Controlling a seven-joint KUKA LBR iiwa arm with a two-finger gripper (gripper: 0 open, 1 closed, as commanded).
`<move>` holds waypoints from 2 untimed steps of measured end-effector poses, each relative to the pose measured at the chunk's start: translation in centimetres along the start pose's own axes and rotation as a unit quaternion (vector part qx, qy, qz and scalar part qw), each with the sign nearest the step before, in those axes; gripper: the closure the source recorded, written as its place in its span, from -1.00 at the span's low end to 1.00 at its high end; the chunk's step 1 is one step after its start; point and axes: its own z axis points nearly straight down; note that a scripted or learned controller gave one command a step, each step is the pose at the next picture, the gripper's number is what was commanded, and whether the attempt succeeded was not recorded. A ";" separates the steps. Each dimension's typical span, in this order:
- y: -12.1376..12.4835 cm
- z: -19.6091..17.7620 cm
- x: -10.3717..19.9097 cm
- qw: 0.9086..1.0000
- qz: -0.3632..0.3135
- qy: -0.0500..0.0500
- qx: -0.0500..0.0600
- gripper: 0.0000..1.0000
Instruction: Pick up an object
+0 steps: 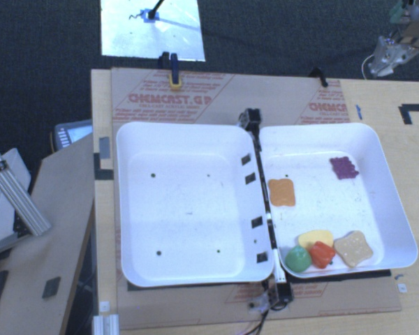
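Above the bench's far right corner, the gripper (398,47) hangs well clear of both bins, its metal parts and a loop of pale cable showing against the dark floor beyond the bench edge; from where one stands, it is too small and blurred to say whether it is open or closed, and nothing can be seen in it. Just the tip of the arm reaches into sight at the top right, angled down and leftward toward the bench. Below it, two shallow white bins sit side by side on a sheet of printed cardboard (195,96). All the objects lie in the right bin (377,142): a purple piece (343,167) near the far right side, an orange slab (282,192) close to the dividing wall, and a cluster along the near rim made up of a green ball (297,258), a yellow piece (314,239), a red-orange item (322,254) and a tan slice of toast (353,248), the four packed closely together. The left bin (126,187) shows its bare white floor with a few dark dots. A yellow clamp (174,72) grips the cardboard's far edge.
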 end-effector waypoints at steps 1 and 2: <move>0.6 -7.0 3.9 1.000 0.001 0.002 0.006 1.00; -3.2 -11.0 7.8 1.000 0.001 0.002 0.008 1.00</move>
